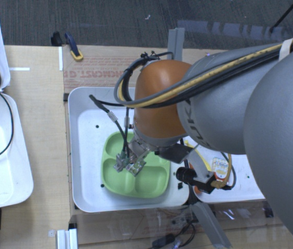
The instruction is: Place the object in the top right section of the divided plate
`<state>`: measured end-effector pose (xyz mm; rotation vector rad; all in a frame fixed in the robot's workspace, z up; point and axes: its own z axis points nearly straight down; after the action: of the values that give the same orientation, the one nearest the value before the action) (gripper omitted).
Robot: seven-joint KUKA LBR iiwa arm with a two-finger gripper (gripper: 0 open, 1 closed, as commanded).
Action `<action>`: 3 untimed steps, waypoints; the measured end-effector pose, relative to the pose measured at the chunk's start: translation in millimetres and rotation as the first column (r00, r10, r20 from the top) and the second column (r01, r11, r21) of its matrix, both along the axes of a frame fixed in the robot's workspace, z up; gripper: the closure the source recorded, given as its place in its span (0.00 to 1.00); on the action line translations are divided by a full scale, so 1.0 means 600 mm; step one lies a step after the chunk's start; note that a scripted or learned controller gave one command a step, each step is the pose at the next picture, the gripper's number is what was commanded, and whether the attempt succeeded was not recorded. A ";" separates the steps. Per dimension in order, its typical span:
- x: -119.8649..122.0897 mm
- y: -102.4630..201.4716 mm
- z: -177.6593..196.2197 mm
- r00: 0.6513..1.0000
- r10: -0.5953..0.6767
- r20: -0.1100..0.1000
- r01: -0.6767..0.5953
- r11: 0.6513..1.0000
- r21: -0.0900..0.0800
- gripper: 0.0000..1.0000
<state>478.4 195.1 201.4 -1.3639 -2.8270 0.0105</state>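
A green divided plate [149, 183] lies in the right white bin [87, 154], toward its front middle. My gripper [128, 162] hangs low over the plate's centre, near where the raised dividers meet. The orange band and grey arm reach in from the right and hide the plate's far right part and much of the bin. I cannot make out any object at the gripper or in the plate's visible sections.
The left white bin [1, 160] has black cables [3, 113] running across it. A small blue and yellow tool [72, 46] lies on the bench at the back. Brown cardboard [100, 69] lies behind the right bin.
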 end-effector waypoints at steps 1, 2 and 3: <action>-0.001 -0.126 0.011 0.947 -0.320 0.002 0.320 0.947 0.001 1.00; -0.002 -0.076 -0.035 0.992 -0.126 0.001 0.126 0.992 0.001 1.00; 0.007 -0.173 -0.018 0.756 -0.655 0.005 0.655 0.756 0.001 1.00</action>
<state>482.6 91.5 190.3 -2.2682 -2.1739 0.0068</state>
